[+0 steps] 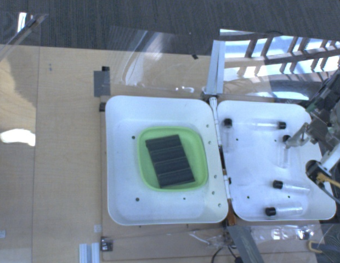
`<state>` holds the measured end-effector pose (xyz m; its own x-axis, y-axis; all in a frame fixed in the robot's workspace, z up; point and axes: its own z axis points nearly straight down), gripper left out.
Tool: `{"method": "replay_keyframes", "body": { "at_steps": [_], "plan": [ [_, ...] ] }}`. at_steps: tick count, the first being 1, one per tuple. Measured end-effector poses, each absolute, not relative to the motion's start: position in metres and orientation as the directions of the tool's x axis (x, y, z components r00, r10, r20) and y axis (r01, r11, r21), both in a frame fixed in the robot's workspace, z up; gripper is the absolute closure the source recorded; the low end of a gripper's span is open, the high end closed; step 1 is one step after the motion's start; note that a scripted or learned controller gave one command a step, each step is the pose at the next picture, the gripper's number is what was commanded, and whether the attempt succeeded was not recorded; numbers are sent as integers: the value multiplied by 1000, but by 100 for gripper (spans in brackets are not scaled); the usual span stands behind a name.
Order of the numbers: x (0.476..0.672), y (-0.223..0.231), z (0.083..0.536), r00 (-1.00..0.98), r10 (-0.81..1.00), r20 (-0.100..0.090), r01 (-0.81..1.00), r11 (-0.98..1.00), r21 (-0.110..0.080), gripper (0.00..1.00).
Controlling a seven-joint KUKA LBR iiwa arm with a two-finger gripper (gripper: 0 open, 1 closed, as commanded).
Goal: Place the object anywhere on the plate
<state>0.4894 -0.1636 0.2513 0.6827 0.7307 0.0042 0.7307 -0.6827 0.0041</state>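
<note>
Found the claw (297,137) over the far right part of the right bin (252,106), well apart from the plate and with nothing visible in its hold. Could not tell whether open or shut: too small, and muddled against the grey arm (329,100) behind it. Judged that spot a resting place, clear of the other bin. Noted several clear tubes (290,187) with black caps scattered loose beneath and beside it, lying flat, bodies nearly lost against the white floor, so only the caps could be counted on. Looked further left to the left bin (120,190) and found the green plate (198,147) near its middle, with the dark ridged block (170,161) flat on it, slightly askew, wholly inside the rim. Judged the task met from that lie. Lost most of the arm past the right edge. Made out little on the bare bench (49,174) through glare and reflections.
</note>
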Motion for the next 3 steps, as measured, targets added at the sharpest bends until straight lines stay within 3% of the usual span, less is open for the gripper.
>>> {"method": "replay_keyframes", "body": {
  "at_steps": [3],
  "plan": [
    [489,-176,235,777,629,4,629,-777,3,0]
  ]
}}
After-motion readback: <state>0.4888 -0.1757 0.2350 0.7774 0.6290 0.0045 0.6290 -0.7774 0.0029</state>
